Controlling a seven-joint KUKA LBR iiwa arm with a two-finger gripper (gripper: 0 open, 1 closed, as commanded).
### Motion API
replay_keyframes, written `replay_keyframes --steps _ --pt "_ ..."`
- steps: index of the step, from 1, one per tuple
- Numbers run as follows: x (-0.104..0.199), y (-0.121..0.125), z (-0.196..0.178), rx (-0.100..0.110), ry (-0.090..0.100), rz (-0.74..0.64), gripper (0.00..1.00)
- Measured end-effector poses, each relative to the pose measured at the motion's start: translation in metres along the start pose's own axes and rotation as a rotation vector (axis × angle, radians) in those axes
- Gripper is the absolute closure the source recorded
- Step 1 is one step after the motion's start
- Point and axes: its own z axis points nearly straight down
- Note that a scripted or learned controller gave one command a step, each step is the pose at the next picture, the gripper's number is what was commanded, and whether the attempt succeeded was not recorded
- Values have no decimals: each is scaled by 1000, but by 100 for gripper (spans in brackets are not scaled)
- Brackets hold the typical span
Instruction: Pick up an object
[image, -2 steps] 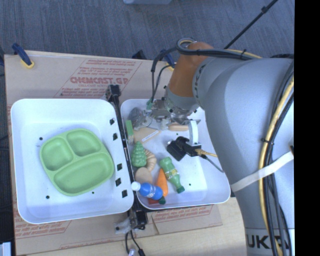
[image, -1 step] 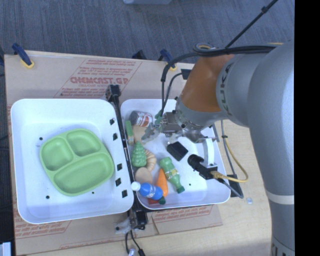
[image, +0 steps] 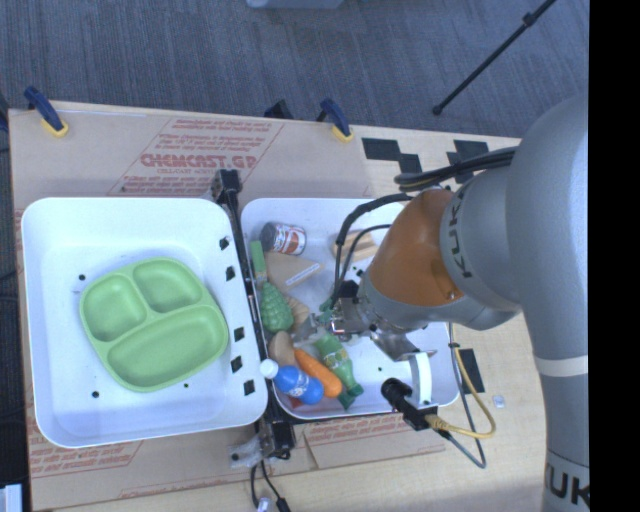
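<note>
Down in the right bin (image: 430, 398), the claw (image: 335, 318) hung low over the pile; whether it was spread or closed could not be told. Nearest lay the carrot (image: 318, 370), just below-left, long axis running diagonally.

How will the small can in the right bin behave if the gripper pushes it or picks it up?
The can lies on its side near the right bin's far wall, so a push would probably roll it. It looks rigid and smooth, so fingers might slip.

Divided plate (image: 155, 325) in left bin (image: 40, 300)
</note>
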Motion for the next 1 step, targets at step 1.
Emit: replay_keyframes --steps 1 --pt "16 -20 13 -3 -3 3 0"
